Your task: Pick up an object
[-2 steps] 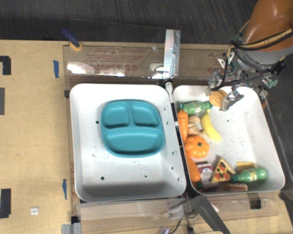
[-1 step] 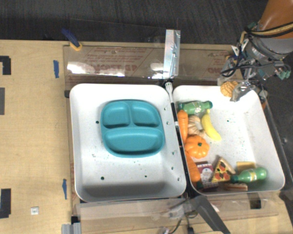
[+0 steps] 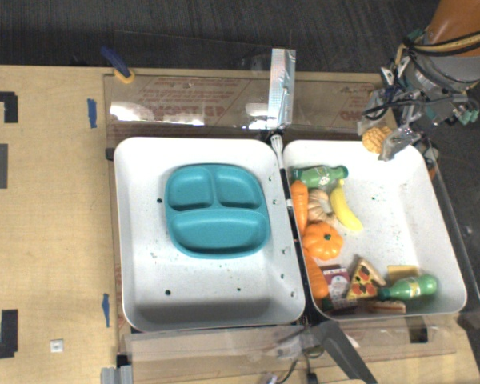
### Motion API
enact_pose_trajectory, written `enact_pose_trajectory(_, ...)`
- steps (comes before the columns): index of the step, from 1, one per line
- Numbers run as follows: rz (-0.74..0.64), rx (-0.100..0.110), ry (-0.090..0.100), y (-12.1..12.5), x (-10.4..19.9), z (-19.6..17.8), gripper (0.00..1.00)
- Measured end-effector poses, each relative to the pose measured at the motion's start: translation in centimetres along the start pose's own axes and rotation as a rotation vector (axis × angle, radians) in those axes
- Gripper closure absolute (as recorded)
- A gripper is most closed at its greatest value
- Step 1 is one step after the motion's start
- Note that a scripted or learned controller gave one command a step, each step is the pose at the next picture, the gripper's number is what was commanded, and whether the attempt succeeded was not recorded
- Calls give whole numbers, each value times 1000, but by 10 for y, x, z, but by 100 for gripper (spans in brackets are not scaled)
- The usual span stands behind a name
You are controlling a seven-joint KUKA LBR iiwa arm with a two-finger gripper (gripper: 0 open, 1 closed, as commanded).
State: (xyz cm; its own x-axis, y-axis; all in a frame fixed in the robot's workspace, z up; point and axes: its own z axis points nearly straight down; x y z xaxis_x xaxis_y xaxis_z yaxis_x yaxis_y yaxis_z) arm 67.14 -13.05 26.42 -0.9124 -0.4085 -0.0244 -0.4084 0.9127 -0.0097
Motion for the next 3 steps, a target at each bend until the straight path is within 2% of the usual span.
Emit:
enact_pose_trajectory(1,-18,-9,19,-22,15,27,100)
enact_pose_trajectory(2,71,-7,18,27,54,33,100)
enact_pose_trajectory(3,177,-7,17,20,-3,65,100)
